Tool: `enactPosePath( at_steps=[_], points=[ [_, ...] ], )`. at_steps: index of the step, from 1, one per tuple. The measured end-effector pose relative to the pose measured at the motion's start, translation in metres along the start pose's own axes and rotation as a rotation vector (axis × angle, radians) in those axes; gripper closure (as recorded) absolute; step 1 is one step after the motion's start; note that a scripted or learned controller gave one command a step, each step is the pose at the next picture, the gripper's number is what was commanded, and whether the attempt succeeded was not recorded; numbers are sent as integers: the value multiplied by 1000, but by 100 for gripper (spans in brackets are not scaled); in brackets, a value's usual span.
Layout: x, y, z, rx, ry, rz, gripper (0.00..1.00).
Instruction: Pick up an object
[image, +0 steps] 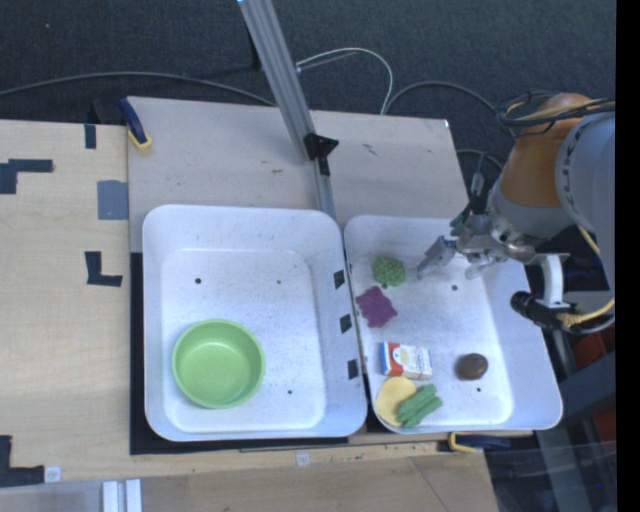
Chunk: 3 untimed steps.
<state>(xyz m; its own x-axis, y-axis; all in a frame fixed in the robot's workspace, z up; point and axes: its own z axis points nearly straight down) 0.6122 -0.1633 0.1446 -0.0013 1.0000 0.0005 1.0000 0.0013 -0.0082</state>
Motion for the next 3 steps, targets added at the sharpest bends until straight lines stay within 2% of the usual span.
enactPosePath(
  at_steps=[1,2,3],
  points=[
    [1,-1,55,-1,0,0,0],
    [2,0,41,-5,0,-1,100],
    [-5,-2,-19,-13,-2,1,100]
  ],
)
